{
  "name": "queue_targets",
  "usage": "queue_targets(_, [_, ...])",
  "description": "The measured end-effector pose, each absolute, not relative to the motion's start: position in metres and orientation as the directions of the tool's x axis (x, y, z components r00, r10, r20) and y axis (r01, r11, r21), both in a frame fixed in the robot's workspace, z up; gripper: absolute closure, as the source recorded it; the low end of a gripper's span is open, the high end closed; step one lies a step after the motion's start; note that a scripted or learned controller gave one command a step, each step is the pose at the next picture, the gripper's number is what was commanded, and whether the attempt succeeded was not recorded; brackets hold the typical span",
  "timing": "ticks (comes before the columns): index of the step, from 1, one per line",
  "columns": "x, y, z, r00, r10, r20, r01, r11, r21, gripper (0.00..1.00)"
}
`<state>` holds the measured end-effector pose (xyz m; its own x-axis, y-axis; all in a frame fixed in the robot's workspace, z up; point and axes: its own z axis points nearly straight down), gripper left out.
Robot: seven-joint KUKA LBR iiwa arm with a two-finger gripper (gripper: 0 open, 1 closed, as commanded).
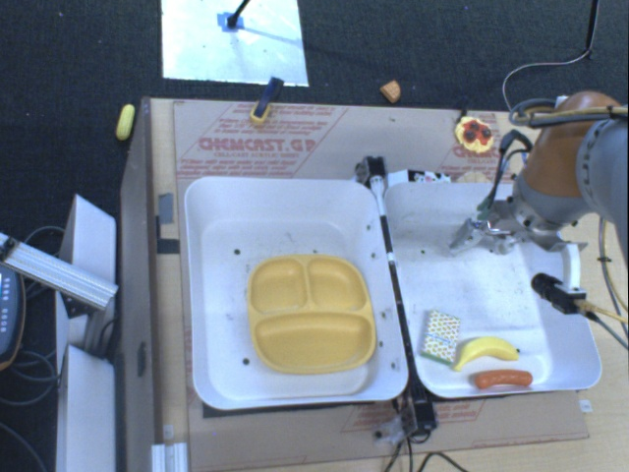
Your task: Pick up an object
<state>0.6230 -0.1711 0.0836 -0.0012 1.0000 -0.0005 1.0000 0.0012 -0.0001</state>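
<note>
Arm (590, 160): rounded grey casing, one broad orange band above the wrist. Wrist block: pale grey metal. Pincer (470, 236): slim silver metal fingers. Cables: thin black leads looped beside the orange band and wrist.

left bin (211, 264): yellow tray (311, 313) with three parts inside | bench (295, 141): brown board with red letters | floor: yellow peg (125, 121) left of bench, small orange bit (390, 90) above it, shiny square sheet (233, 28) at top | far edge: round red and yellow toy (475, 134)
</note>
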Motion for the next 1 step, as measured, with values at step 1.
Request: queue_targets(1, [0.6701,-0.2072,0.1877,-0.004,1.000,-0.003,1.000,0.004,0.008,0.00])
